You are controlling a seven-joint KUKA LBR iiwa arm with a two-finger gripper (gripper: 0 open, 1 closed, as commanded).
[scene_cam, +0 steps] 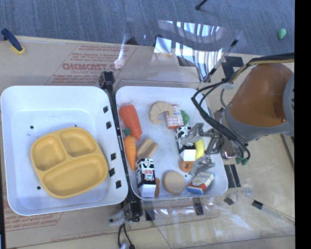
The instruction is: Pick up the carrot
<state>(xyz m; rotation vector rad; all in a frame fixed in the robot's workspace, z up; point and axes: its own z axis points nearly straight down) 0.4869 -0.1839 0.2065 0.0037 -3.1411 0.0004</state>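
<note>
The carrot (130,150) lies in the right bin (145,93), against that bin's left wall, at the centre of the frame. It runs lengthwise, green stub toward the top, orange tip toward the bottom. Directly above it sits a larger orange-red piece (130,121). A tan bread-like piece (146,148) lies just beside the carrot on its right, and a black-and-white carton (146,177) stands near its lower end.

The gripper (199,148) hangs over the right side of the same bin, well apart from the carrot. Its fingers look spread apart around a small yellow and white item (192,150) — whether they actually press on that item cannot be told. No carrot is between them.

Judged step: approach, not yet begun in earnest. Recommended procedure:

- Raise the gripper clear of the clutter at the right of the bin.
- Travel left across the frame until it is over the carrot's middle.
- Align the fingers across the carrot's narrow width, not along its length.
- Descend with the fingers wide — the bin wall on one side and the bread-like piece on the other leave little room.

Risk: a finger may land on the wall or a neighbouring piece. The yellow tray (69,161) in the left bin (10,102) plays no part.
</note>
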